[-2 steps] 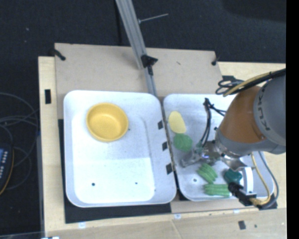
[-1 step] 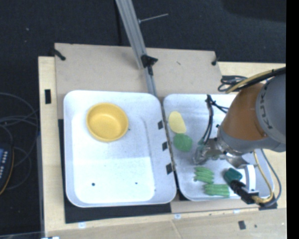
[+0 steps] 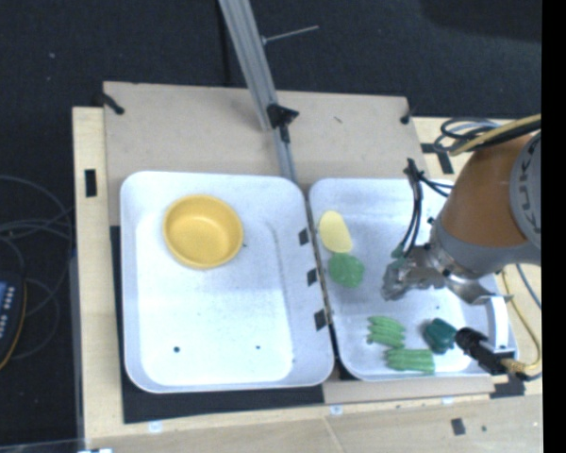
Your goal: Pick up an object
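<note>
Camera view, progress: nothing had been lifted as far as could be judged; every object lay on a bin floor, so the pick itself was all left to do.

Camera view, arm: the grey arm with its orange band point(image 3: 491, 192) reached in from the right and hung over the right bin.

Camera view, tool: the tool point(image 3: 403, 279) sat low over the middle of the right bin, near the green round piece but apart from it (its own body hid the tips, so how wide it stood, and whether anything was in it, I cannot tell).

Camera view, right bin: the right bin point(image 3: 377, 196) held a pale yellow piece point(image 3: 335, 231) near its left wall, a green round piece point(image 3: 346, 271) just below that, two bright green ridged pieces point(image 3: 387, 329) and point(image 3: 410, 360) towards the front, and a dark teal piece point(image 3: 441, 333) just beside them to the right.

Camera view, nearest candidates: the green round piece lay just to the tool's left, the upper ridged piece just in front of it; either seemed a likely target, though that was a judgement only.

Camera view, left bin: the left bin point(image 3: 217, 347) held a yellow bowl point(image 3: 203, 231) upright in its back left part (well apart from the tool).

Camera view, worktop: both bins rested side by side on the worktop point(image 3: 198, 111), edges touching at the middle.
</note>
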### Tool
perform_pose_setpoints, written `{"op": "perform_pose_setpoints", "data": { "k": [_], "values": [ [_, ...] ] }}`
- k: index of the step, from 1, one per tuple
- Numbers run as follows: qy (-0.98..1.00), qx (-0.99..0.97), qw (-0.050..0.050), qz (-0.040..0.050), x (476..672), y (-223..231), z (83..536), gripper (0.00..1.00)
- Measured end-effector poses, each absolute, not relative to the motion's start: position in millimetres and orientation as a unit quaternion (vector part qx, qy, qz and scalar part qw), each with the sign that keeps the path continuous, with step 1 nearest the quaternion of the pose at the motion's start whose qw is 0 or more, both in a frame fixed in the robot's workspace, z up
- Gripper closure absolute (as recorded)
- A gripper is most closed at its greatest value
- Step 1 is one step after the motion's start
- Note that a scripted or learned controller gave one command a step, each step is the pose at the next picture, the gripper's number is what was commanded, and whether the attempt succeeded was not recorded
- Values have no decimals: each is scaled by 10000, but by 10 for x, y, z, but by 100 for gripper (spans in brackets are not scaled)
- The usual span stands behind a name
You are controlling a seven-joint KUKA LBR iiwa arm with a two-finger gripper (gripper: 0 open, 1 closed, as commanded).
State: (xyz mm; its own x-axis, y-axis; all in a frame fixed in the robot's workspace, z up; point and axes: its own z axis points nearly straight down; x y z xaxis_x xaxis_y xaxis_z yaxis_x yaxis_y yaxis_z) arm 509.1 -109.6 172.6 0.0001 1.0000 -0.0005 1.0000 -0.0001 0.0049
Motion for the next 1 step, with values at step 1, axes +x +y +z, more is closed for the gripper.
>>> {"op": "perform_pose_setpoints", "data": {
  "k": [1],
  "values": [
    [7071,7071,19,15,5128,-1116,2151,100]
  ]
}}
